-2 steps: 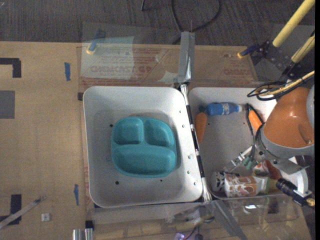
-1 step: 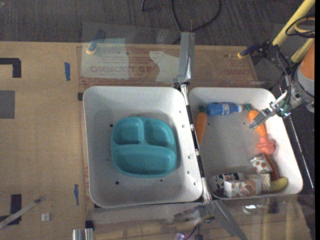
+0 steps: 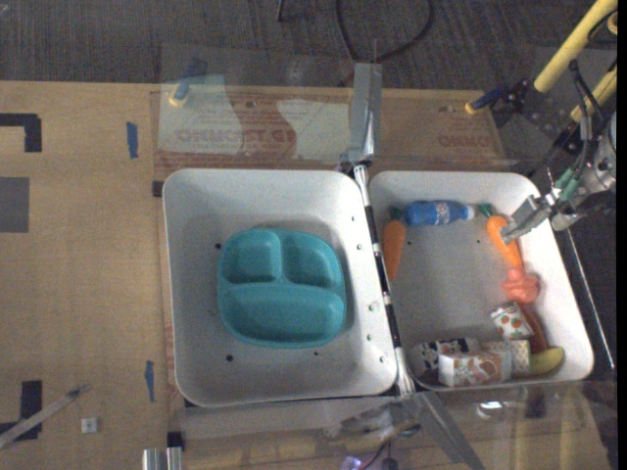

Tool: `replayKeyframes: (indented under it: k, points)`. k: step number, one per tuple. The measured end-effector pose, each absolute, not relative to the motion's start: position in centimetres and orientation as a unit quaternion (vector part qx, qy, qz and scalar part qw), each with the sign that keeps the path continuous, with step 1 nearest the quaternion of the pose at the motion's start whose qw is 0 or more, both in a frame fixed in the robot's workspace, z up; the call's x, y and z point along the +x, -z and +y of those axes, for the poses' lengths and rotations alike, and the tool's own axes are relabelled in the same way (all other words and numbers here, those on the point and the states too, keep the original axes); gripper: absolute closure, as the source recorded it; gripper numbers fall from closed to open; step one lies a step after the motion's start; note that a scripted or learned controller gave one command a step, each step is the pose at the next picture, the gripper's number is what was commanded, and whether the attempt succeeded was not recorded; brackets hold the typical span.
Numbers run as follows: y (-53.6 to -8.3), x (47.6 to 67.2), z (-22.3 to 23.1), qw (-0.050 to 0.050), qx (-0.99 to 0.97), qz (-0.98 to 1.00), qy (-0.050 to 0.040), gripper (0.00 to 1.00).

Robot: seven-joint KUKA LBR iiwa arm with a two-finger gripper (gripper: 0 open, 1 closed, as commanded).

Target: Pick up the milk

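The milk looks like the small carton with black and white patches (image 3: 444,348), lying on its side at the near edge of the right bin (image 3: 460,282), next to a white and orange carton (image 3: 475,368). My gripper (image 3: 524,218) hangs over the bin's far right corner, just above the top end of an orange carrot (image 3: 506,243). It is well away from the cartons, with nothing visibly held.
The right bin also holds a blue bottle (image 3: 436,212), a second carrot (image 3: 394,248), a pink toy (image 3: 522,285), another small carton (image 3: 510,319) and a banana (image 3: 546,361). A teal divided plate (image 3: 281,287) lies in the left bin (image 3: 196,213).
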State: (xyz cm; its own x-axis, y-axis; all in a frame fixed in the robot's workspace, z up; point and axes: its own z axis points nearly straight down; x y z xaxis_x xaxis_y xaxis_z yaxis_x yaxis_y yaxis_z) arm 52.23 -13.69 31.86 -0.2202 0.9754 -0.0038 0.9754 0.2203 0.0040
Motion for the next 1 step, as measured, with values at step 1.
replayKeyframes:
  k: [1]
  points:
    - [-34.53,49.19,-10.62,0.002,0.663,0.749,-0.0003,0.00]
